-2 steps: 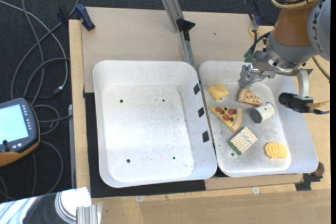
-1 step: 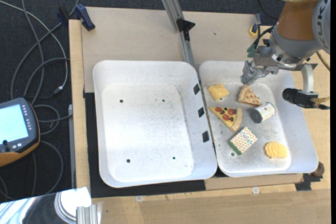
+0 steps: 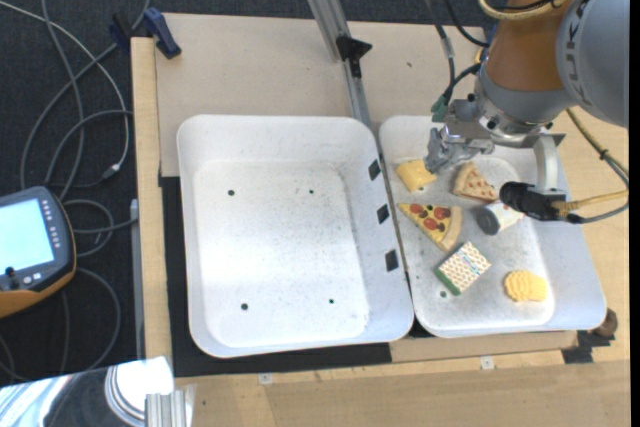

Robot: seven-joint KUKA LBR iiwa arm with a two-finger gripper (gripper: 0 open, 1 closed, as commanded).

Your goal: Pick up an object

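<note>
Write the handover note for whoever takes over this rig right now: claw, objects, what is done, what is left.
Claw: low over the right white bin, at the pale yellow cheese-like wedge; grip state unclear.
Objects, all in that bin: pepperoni pizza slice toy, smaller pizza slice, green-and-white patterned block, ridged yellow piece, small grey-and-white cylinder.
Done: nothing visibly lifted.
Left: grasp and raise one object.

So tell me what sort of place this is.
Probably a robotics lab bench for grasping trials: a robot arm reaches over two white bins, the right one holding toy food like a pizza slice, and a teach pendant with loose cables lies nearby.
</note>
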